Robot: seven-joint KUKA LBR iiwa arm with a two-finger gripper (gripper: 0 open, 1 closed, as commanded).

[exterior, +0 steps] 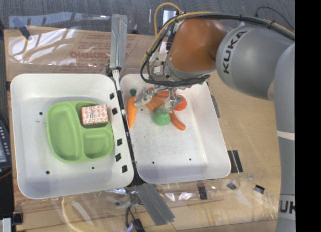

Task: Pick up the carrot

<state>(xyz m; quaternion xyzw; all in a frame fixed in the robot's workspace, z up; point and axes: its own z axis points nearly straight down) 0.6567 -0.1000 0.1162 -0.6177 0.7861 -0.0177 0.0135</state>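
The carrot (132, 111) lies by the right bin's (200, 168) left wall, just left of the gripper (159, 100). The gripper hangs over other toy food; whether it is grasping anything I cannot tell.

A single fixed camera looks down at a slant on the bench (251, 140), taking in both white bins at middle distance: the left bin (30, 176) and the right bin (200, 165) sit side by side across the frame's centre. Grey carpet (beyond the bench's far edge) runs along the top. The arm (256, 60) enters from the right, bulking large near the lens.
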